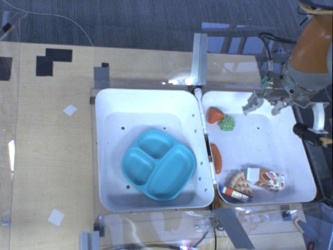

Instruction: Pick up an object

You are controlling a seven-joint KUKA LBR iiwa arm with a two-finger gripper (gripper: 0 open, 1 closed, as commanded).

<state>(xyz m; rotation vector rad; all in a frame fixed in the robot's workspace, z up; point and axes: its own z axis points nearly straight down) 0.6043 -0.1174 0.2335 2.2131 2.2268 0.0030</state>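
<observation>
From the fixed camera above, the pale wooden counter [47, 155] carries two shallow white bins side by side. The left bin [112, 113] holds one blue divided plate [158, 164], lying flat near its middle. The right bin [291, 155] holds the candidates for picking: a small red-and-green piece like a toy strawberry [220, 119] near its upper left corner, an orange-red sausage-shaped piece [216, 158] lying along the dividing wall, and in the lower part a waffle-patterned piece [239, 181], a tube or marker [235, 194] just below it against the lower wall, and a small carton [265, 178] printed in white, orange and brown. The arm enters from the right, its orange band at the upper edge, and the pincer [265, 104] hangs over the upper part of the right bin with its two fingers spread apart and nothing between them. It sits to the right of the strawberry and well apart from the cluster in the lower part. As a judgement, the step in hand is the approach: no object is chosen or touched yet. The next move calls for lining the open fingers over one item, the strawberry being the nearest, then descending so the fingers straddle it before closing; the pieces hard against the walls would leave less room for a finger. The carton bears printing, but it is too small to read, and no brand or writing can be made out elsewhere.
</observation>
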